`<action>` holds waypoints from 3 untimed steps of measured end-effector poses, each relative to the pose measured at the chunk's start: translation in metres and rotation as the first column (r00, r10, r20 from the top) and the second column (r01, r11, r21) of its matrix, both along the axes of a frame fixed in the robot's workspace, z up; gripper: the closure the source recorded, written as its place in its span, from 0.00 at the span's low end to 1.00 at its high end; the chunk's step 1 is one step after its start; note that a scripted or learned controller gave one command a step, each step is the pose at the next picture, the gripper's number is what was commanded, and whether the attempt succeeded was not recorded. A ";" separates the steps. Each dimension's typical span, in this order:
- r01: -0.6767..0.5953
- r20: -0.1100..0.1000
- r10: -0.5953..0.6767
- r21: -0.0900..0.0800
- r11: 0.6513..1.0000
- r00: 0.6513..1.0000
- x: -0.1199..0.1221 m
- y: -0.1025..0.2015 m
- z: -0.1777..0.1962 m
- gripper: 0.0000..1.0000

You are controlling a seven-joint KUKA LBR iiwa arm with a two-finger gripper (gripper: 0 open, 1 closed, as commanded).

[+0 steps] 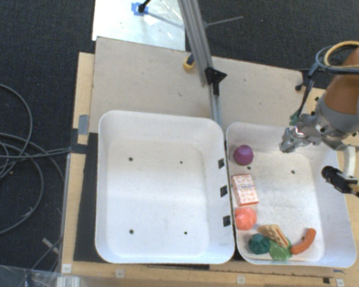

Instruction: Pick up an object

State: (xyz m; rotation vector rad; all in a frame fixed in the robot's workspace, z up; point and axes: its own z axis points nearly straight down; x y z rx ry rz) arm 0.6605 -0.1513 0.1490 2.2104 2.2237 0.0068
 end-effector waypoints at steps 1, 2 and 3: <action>0.000 0.002 0.000 -0.001 1.000 1.000 0.002 0.000 0.055 1.00; -0.004 -0.005 0.004 0.003 1.000 1.000 -0.017 0.053 0.069 1.00; -0.005 -0.007 0.005 0.004 1.000 1.000 -0.033 0.108 0.082 1.00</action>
